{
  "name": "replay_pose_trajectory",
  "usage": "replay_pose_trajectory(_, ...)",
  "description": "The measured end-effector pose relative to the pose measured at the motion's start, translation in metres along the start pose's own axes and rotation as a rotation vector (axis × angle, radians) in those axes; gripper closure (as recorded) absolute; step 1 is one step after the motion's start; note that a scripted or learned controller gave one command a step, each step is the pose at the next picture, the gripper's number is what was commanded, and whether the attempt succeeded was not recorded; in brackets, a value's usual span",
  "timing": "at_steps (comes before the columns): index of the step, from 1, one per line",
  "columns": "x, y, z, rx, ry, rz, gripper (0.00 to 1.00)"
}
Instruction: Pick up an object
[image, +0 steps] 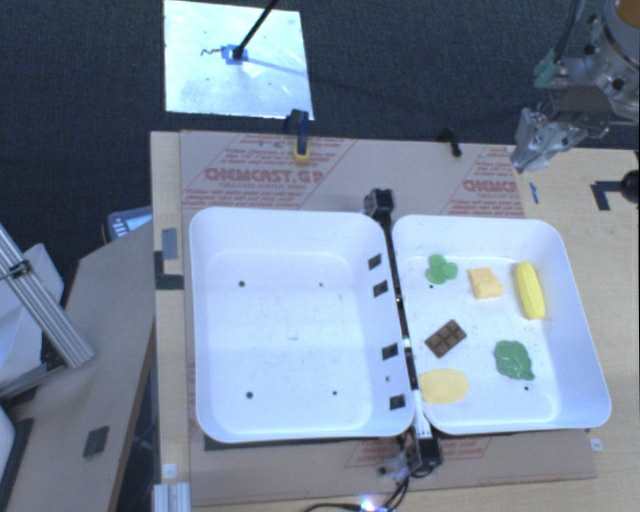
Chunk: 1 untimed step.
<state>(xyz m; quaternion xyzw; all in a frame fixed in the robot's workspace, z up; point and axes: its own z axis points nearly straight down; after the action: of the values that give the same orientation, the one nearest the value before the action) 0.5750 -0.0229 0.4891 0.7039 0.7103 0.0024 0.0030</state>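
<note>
left bin holds nothing for me. right bin: brown chocolate piece, yellow corn. my pincer hovers beyond its far rim; spread or pressed, i cannot tell. flat pieces could slip my pinch.

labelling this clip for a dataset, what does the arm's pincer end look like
The pincer is pale grey metal, ending in short silvery tips. Above it sits a boxy grey wrist block with a small teal-green patch on its left side. A thin dark cable runs up from the block toward the frame's top edge.
</note>
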Motion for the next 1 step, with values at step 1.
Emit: replay_pose_trajectory(1, 0.0452, -0.0192, 0.1002, 0.016, 0.002, 0.001, 1.00)
